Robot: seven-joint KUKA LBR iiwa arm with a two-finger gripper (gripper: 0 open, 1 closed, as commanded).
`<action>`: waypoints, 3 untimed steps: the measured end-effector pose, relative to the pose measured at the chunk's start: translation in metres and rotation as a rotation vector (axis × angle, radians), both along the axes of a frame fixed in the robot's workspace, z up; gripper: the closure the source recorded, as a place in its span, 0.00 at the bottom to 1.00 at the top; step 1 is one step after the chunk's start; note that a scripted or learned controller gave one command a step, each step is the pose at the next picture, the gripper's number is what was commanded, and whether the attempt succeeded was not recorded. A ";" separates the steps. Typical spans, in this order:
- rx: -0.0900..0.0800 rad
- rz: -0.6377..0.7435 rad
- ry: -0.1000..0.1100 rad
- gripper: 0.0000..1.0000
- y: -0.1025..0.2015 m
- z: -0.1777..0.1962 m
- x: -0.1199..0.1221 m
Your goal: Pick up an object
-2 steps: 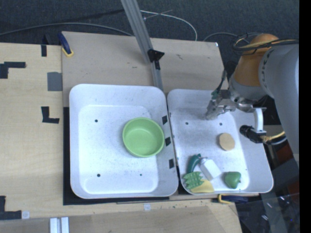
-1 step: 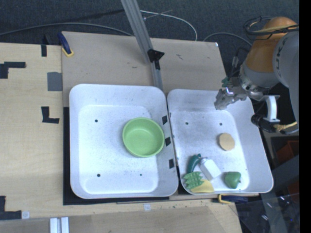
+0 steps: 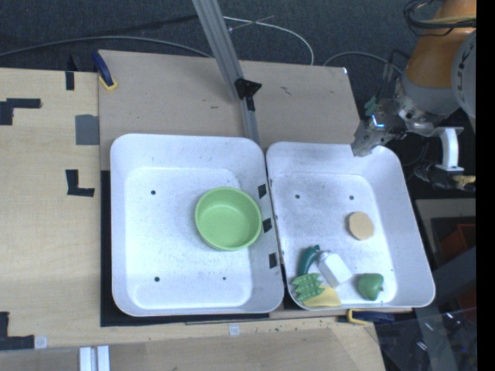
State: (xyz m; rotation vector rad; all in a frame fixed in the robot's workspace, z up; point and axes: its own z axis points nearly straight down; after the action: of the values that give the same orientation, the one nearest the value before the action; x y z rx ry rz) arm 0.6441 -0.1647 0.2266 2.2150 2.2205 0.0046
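- Yellow-green brush [image 3: 313, 288], white block [image 3: 335, 269], green piece [image 3: 370, 285] clustered lower right, right bin [image 3: 406, 207].
- Tan disc [image 3: 360, 226] mid-right, apart.
- Green bowl [image 3: 227, 219] centre, left bin [image 3: 139, 161].
- Gripper [image 3: 366, 143] upper right, over bin corner; jaw state: cannot tell.

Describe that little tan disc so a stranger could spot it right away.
Look in the right bin. The disc lies alone near its right wall, above the cluster of green and white pieces in the bottom corner. It is the one round, tan thing there.
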 end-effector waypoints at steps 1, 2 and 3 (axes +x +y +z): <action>0.000 -0.001 0.001 1.00 0.000 0.047 0.001; 0.003 0.003 0.007 1.00 0.052 0.048 -0.026; 0.003 0.002 0.010 1.00 0.096 0.031 -0.054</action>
State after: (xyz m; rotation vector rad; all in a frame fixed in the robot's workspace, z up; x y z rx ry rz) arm 0.5901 -0.0684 0.2574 2.2191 2.2293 -0.0033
